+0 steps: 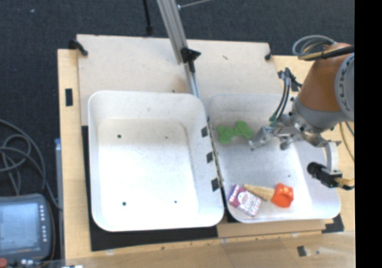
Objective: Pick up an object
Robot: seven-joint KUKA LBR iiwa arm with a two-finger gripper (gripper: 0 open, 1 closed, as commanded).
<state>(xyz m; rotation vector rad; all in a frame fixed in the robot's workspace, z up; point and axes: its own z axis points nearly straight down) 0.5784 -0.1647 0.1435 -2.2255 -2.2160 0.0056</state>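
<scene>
Hovering fingers (261, 139) | state unclear | purple packet (245, 200) label unreadable | right bin (322, 204)

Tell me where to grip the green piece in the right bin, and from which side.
Judging by its shape, take the green piece at the narrow neck between its two rounded lobes, coming straight down from above. It lies flat on the floor of the right bin, lobes side by side, with bare floor around it; fingers would close front-to-back across the neck. The gripper sits just to its right.
</scene>
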